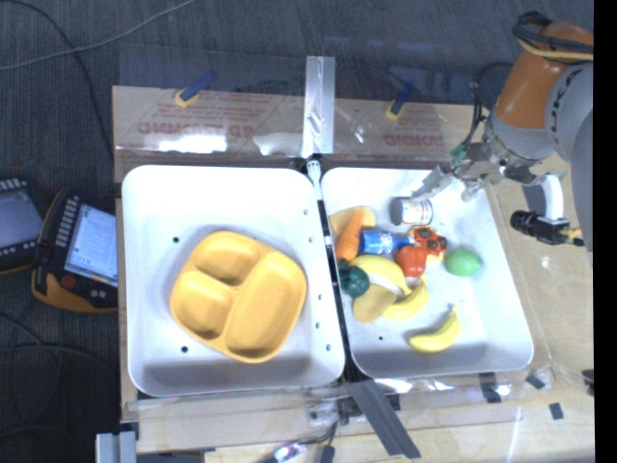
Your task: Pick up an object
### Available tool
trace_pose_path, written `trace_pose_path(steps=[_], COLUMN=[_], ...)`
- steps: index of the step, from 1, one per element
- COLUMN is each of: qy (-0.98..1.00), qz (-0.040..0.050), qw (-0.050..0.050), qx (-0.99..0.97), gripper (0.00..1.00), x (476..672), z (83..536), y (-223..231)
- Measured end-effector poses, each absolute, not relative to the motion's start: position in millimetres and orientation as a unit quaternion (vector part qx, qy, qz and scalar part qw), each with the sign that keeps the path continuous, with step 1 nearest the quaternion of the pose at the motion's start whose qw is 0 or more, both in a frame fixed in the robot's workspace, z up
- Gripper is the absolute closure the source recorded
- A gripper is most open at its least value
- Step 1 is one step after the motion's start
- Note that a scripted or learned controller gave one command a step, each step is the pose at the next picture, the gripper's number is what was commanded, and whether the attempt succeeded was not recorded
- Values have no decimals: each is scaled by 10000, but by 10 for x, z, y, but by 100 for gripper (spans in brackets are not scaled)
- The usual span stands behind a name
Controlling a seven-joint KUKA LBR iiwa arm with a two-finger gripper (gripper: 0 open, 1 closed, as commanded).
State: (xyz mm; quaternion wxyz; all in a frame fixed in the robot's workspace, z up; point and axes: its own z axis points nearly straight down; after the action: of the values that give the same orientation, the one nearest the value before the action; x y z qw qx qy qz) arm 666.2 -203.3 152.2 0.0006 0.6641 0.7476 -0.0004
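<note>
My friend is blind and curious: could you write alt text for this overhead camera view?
A grey robot arm's end effector hovers over the right bin, which holds toy food: a banana, carrot and green ball. The left bin holds a yellow divided plate.

Red lettering is showing on the cardboard sheet [227, 122] behind the bins, upside down and too blurred to read; the handheld screen [93, 244] at left is glowing, its content illegible
</note>
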Motion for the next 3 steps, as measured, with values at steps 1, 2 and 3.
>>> trace_pose_path(steps=[1,2,3], qy=[7443,7024,7133], qz=[15,23,33], qw=[33,45,48], qx=[6679,7118,7009], gripper=[0,0,0], x=[6377,5747,4873], z=[888,898,904], y=[-1567,-1535,-1255])
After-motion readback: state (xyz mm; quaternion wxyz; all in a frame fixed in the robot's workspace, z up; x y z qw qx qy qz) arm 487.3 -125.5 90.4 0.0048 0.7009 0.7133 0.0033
